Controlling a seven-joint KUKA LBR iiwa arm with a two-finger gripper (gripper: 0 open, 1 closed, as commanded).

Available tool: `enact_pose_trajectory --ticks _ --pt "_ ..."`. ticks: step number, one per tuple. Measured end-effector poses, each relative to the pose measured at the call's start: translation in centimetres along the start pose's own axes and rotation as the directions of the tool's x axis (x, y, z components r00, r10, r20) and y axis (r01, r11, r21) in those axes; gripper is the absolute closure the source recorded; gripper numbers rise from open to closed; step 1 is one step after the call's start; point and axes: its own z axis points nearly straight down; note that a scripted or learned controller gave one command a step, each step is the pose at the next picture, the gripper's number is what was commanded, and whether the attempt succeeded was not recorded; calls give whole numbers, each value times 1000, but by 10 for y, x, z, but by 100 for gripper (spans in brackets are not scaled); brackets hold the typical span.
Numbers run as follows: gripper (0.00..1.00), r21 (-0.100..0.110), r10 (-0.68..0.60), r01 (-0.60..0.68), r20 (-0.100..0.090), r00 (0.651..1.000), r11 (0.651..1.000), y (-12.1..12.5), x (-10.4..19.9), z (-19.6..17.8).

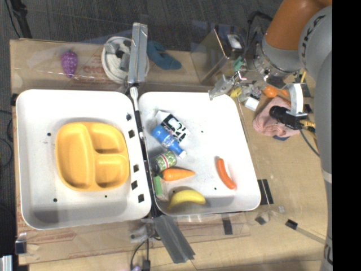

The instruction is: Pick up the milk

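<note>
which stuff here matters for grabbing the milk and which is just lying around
Belongs to the job:
- milk carton, in the right bin
- gripper, beyond that bin's far edge

Just lying about:
- blue bottle
- green can
- carrot
- banana
- sausage
- yellow tray, in the left bin

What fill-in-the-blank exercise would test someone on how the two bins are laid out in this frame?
1. The yellow divided tray lies in the ____ bin as the camera sees it.
2. The banana lies in the right bin, just below the ____.
3. The milk carton lies beside a ____ bottle.
4. The purple grapes lie ____ the bins, on the bench.

Missing words: left; carrot; blue; outside
</note>
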Motion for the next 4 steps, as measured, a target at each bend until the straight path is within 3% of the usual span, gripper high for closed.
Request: enact_pose_trajectory --ticks 1,2,3,4 --pt "0 -4 -149 149 1 989 989 23 51 151" --pt "0 -3 -265 265 1 964 964 12 97 187" --pt "100 -2 -267 267 2 964 964 12 96 177" --pt "0 -2 -267 267 2 964 964 12 96 177"
